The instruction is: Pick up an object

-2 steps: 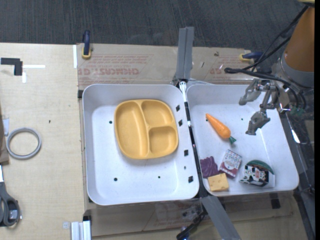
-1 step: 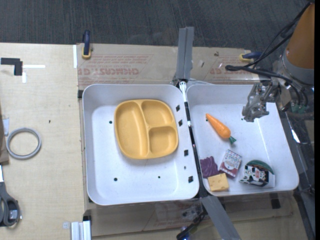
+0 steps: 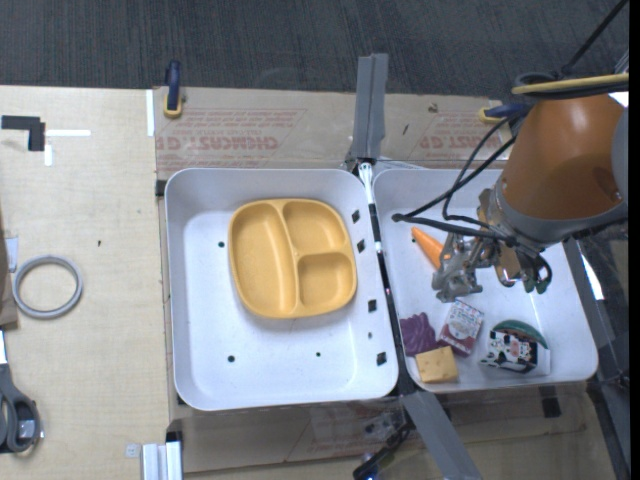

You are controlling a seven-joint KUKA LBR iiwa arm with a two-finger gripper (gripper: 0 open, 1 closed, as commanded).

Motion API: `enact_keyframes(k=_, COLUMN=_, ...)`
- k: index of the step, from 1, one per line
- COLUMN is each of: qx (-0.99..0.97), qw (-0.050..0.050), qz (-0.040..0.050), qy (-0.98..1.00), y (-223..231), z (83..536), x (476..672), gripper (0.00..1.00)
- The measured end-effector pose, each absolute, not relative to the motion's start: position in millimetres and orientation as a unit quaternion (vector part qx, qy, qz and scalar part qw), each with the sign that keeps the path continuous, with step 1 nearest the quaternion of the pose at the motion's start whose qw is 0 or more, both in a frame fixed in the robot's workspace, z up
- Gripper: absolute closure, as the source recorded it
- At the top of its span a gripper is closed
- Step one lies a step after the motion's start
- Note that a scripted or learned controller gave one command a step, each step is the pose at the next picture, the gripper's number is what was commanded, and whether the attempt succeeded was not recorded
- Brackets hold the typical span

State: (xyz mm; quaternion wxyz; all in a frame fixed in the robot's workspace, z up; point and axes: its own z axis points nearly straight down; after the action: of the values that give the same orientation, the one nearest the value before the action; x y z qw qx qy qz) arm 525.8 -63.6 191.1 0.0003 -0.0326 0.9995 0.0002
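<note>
One arm (image 3: 560,168) reaches down into the right bin (image 3: 580,368), its fingers (image 3: 455,280) unclear whether open or closed.

You see: two white bins (image 3: 190,298); a yellow divided plate (image 3: 293,258); an orange carrot (image 3: 428,246); a purple item (image 3: 417,333); a tan-yellow block (image 3: 436,365); a red-and-white speckled packet (image 3: 463,325); a black-and-white patterned item, green-edged (image 3: 514,348).

Red print seen on cardboard sheet (image 3: 262,128) behind bins, upside down and mirrored; letters too faint to be made out with certainty. Printed red-and-white pattern seen on small packet (image 3: 463,325) in right bin (image 3: 580,368); wording too small to be read.
</note>
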Motion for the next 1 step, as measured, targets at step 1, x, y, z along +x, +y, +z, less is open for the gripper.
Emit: enact_keyframes(k=1, qx=0.147, qw=0.001, qz=-0.0002, qy=0.989, y=-30.7, z=191.3, x=522.8, gripper=1.00)
